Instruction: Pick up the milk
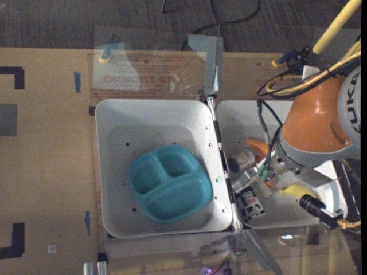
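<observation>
A small pale carton-like object (241, 159), which I take to be the milk, lies in the right bin (226, 116) close to the wall shared with the left bin. The grey arm with its orange band (312, 128) reaches in from the right and hangs over this bin. My gripper (251, 189) is low in the bin's near-left part, just in front of and beside the pale object. Its metal body covers part of what lies under it. I cannot see anything held in it.
The left bin (114, 119) holds a teal divided plate (169, 182). In the right bin an orange item (258, 147) lies behind the pale object and a yellow item (295, 190) shows under the arm. Cables (275, 85) loop over the far right.
</observation>
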`<state>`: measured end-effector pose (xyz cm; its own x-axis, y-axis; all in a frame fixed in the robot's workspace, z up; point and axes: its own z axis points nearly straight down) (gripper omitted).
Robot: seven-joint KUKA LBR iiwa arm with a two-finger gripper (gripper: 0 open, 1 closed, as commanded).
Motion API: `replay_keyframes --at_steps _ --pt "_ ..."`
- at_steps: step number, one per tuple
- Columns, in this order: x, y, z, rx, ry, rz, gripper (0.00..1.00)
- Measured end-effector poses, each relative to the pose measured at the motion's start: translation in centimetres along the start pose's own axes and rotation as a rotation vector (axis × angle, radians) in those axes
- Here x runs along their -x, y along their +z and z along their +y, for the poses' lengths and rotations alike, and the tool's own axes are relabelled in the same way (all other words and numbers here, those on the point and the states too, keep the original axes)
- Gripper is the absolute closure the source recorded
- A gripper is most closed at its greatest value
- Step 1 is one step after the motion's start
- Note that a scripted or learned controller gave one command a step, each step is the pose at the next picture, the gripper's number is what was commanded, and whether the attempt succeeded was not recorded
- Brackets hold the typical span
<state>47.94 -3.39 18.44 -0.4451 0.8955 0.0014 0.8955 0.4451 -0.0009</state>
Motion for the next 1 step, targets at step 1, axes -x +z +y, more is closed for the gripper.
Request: replay_keyframes --at_steps 1 --pt "0.0 0.0 0.0 0.0 0.0 0.0 0.0"
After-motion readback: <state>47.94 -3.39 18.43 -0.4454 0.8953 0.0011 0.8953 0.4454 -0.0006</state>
